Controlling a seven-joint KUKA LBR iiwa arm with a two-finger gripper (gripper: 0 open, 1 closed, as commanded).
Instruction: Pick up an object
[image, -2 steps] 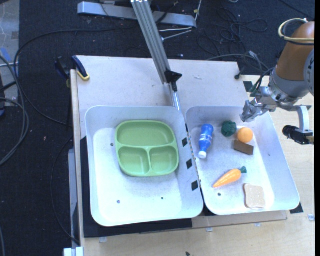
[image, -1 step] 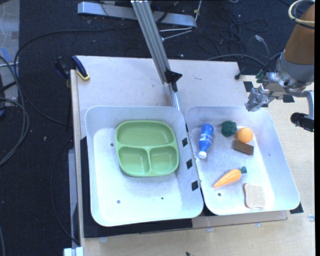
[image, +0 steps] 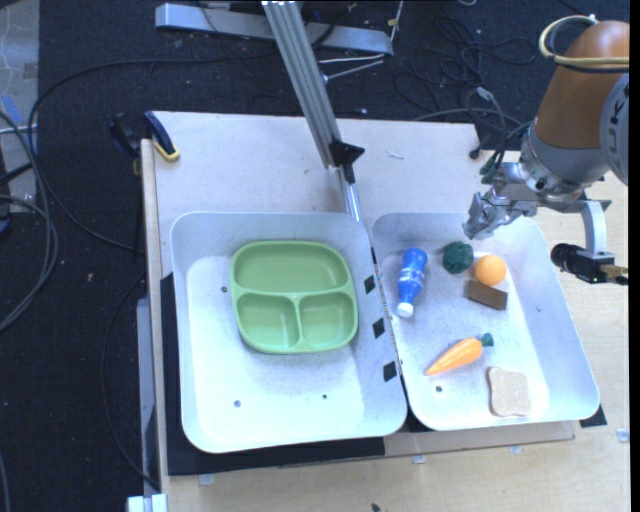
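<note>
The right bin (image: 560, 330) holds a blue and white bottle (image: 409, 281), a dark green ball (image: 458, 256), an orange ball (image: 490, 270), a brown block (image: 486, 294), a toy carrot (image: 459, 355) and a tan bread slice (image: 509, 391). My gripper (image: 484, 218) hangs above the bin's far edge, just up and right of the green ball. Nothing is seen between its fingers.
The left bin (image: 200, 400) carries a green three-compartment tray (image: 295, 296). A grey metal pole (image: 310, 85) slants down to the divide between the bins. Cables lie on the dark floor around the bench.
</note>
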